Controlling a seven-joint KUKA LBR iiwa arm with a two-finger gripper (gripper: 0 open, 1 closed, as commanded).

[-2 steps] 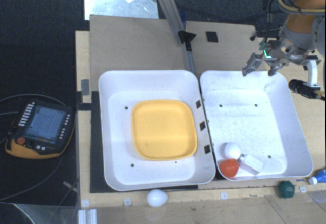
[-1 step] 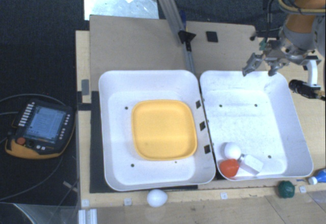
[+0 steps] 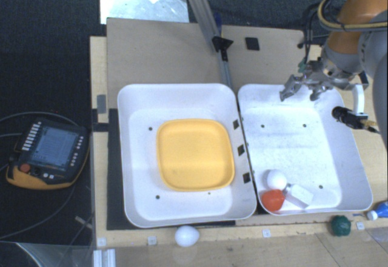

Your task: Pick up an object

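Note:
My gripper (image 3: pixel 301 90) hangs over the far edge of the right bin (image 3: pixel 303 138), its two fingers spread open with nothing between them. Near that bin's front left corner lie a white ball (image 3: pixel 276 179), an orange-red object (image 3: pixel 273 199) and a small white block (image 3: pixel 299 195), close together. They are far from the gripper, toward the near side of the bench. A yellow square plate (image 3: pixel 196 154) rests in the middle of the left bin (image 3: pixel 136 138).
A white egg-shaped object (image 3: pixel 187 236) lies on the bench in front of the left bin. A dark green ball (image 3: pixel 340 225) sits outside the right bin's front right corner. A teach pendant (image 3: pixel 47 155) lies at the far left. A metal pole (image 3: pixel 203 2) slants behind the bins.

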